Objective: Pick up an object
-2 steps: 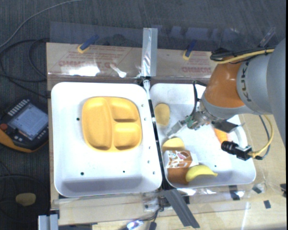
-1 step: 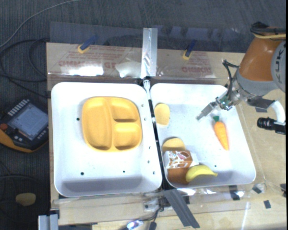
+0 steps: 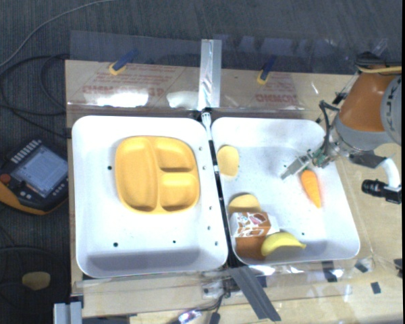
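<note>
Camera view has my gripper [image 3: 304,166] low in the right bin [image 3: 283,130], by its right wall, fingers seemingly spread though blurred, with the carrot [image 3: 312,186] just beside its tip, long axis running toward the bin's near edge.
</note>
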Robot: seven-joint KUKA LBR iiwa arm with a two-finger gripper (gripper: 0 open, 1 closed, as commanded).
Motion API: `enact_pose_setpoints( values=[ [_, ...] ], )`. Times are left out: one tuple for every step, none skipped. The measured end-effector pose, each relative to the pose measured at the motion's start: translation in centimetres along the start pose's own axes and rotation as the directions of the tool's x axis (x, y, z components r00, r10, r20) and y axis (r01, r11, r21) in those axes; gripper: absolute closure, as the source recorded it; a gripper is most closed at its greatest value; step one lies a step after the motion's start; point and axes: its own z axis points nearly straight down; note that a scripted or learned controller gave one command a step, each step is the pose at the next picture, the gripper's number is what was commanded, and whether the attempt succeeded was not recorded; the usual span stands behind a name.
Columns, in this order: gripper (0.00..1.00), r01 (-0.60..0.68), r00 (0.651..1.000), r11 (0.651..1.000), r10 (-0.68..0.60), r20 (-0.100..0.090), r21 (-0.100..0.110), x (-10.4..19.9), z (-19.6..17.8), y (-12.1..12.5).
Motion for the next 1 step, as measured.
enact_pose_setpoints(
  values=[
    [0.00, -0.123, 0.992, 0.992, 0.123, -0.005, -0.008, 0.86, 1.72, -0.33]
  ],
)
